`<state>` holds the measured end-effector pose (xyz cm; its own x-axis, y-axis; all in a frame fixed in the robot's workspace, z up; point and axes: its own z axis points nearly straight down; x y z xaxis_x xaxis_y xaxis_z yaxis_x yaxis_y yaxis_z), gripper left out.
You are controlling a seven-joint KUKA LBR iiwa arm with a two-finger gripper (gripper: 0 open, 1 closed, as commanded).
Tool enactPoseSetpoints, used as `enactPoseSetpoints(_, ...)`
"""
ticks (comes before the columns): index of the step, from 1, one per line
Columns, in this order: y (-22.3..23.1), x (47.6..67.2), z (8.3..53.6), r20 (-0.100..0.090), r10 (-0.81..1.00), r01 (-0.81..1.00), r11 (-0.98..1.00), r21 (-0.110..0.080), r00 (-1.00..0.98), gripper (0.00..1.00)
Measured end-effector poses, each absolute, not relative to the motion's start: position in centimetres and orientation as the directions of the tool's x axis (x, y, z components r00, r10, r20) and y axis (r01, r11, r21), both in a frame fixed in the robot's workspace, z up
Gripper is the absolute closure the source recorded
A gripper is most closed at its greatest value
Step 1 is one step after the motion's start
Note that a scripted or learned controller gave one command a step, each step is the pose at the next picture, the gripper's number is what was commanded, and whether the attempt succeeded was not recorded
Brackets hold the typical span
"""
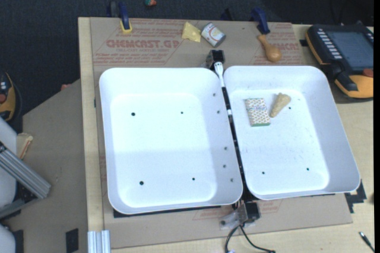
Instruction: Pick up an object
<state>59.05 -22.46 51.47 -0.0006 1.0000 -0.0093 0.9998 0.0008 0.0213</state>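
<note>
Two white bins sit side by side: the left bin (pixel 166 139) at centre-left of the frame, the right bin (pixel 297 151) at centre-right. In the right bin's upper part lie two things, a patterned packet (pixel 257 111) and, just beside it, a tan cone-shaped piece (pixel 279 104) (what it is, I cannot make out). My gripper's state I cannot tell.

You get bright, even light from overhead; the left bin (pixel 160 139) glares almost featureless white, with a faint grey shadow across its upper floor; edges look slightly soft; the carpet beyond stays dim.
</note>
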Motion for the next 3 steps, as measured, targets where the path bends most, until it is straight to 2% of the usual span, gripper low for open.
enactPoseSetpoints(1, -15.1, 59.2, 38.5, 0.006, 1.000, 1.000, 0.007, -0.012, -0.007, 1.00)
enactPoseSetpoints(2, -3.1, 57.6, 24.3, 0.007, 1.000, 1.000, 0.012, -0.018, -0.012, 1.00)
enactPoseSetpoints(3, -4.7, 58.2, 48.2, -0.002, 1.000, 1.000, 0.001, 0.023, -0.001, 1.00)
